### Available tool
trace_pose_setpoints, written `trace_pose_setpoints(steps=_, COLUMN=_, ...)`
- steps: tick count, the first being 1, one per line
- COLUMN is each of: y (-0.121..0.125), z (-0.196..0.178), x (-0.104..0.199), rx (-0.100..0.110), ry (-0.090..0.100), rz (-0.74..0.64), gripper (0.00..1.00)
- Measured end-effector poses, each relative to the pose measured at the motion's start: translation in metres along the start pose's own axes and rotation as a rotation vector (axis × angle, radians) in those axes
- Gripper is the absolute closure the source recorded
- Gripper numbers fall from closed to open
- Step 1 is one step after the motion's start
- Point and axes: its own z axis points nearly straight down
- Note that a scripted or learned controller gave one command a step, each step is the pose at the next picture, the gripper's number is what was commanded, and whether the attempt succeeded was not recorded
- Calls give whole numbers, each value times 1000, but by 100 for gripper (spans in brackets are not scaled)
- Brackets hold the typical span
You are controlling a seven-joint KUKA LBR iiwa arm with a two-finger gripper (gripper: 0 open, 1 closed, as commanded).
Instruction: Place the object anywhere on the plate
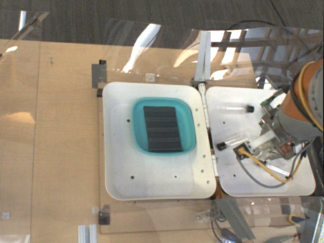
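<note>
A dark, ribbed rectangular object (163, 129) lies flat in the middle of the teal square plate (188, 116), which sits in the left bin (119, 161). My gripper (275, 152) hangs over the right bin (304, 186), well to the right of the plate and apart from the object. The wrist and its cables cover much of it.
A clear slim tube with a black tip (237, 107) lies near the back of the right bin. The divider between the bins (207, 135) runs between the plate and my gripper. Bare white floor surrounds the plate in the left bin.
</note>
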Motion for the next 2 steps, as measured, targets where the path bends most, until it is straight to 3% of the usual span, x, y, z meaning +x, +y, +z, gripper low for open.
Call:
trace_pose_setpoints(steps=1, y=0, z=0, x=0, rx=0, ry=0, rz=0, gripper=0)
trace_pose_setpoints(steps=2, y=34, z=108, x=-15, rx=-8, ry=15, rz=-64, gripper=0)
